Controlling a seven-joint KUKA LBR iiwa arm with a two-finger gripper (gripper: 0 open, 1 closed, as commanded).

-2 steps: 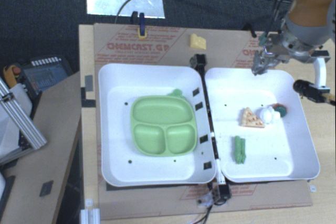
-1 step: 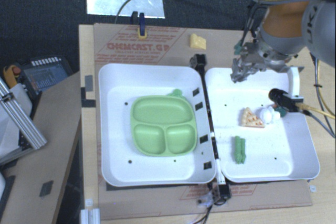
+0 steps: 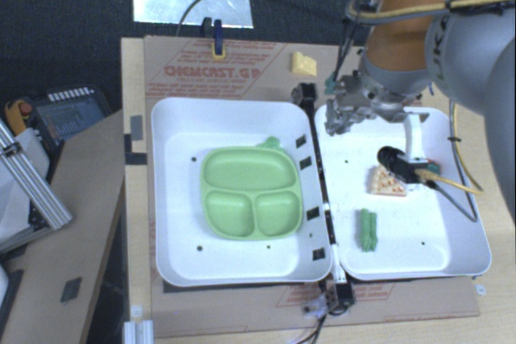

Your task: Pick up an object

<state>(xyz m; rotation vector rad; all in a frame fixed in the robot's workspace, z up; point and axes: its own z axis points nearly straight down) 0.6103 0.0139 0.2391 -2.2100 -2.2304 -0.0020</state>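
— Where did we find the gripper?

— We saw the gripper poised over the far corner of the right bin, close to the divider where the two bins met. We could not tell whether it was spread or pressed together; the slant of the view blurred its tips into one grey cluster.

— And the things we might have picked?

— Nearest to it lay the pizza slice, a small tan-and-red wedge flat on the bin floor. It sat nearer the camera than the gripper and off toward the arm's side, apart from it. Farther on in the same direction we found the green piece, a knobbly upright-looking stick lying along the floor, almost straight toward the camera from the gripper and well apart from it, past the pizza slice.

— What did we note across the divider?

— In the left bin, to the view's left of the gripper and somewhat nearer the camera, rested the green plate, with three compartments facing up. A small green scrap peeked over its far rim, the part of that bin closest to the gripper; we could not tell what it was.

— Anything beyond the bins?

— A yellow block lay on the cardboard sheet, on the far side of the gripper and near it.
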